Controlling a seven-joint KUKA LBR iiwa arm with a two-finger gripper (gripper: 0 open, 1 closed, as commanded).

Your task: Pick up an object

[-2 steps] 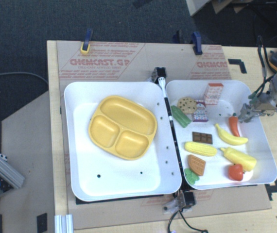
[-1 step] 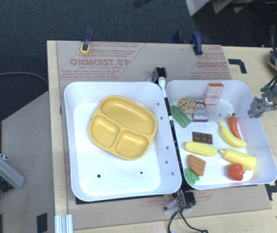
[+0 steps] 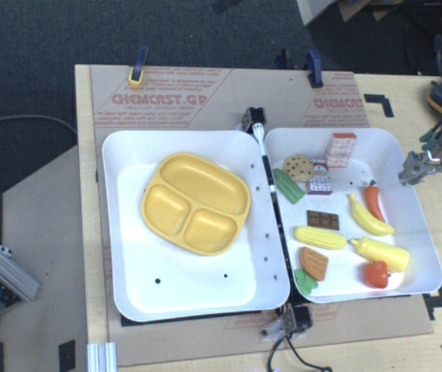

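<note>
Closest to the camera, in the right bin, a red tomato sits in the near right corner. A brown piece of bread lies further left, touching a green leaf. Just behind the tomato lies a yellow bottle on its side. Left of it lies a yellow corn, end to end with the bottle. Behind the corn is a flat brown chocolate. To the right of that, a banana lies at a slant, with a red pepper right beside it. Further back are a small purple pack and a green pickle by the bin's left wall. Behind those are a round cookie and a red and white box near the far wall. All these toys are in the right bin, and any one of them could be picked. The claw is over the right wall of this bin, near the pepper but apart from it. I cannot tell how far open it is, or if it has hold of anything. The left bin has a yellow plate with three parts, lying in the middle. Both bins rest on a brown board. At its far edge are a yellow clip and a blue clip.
</note>
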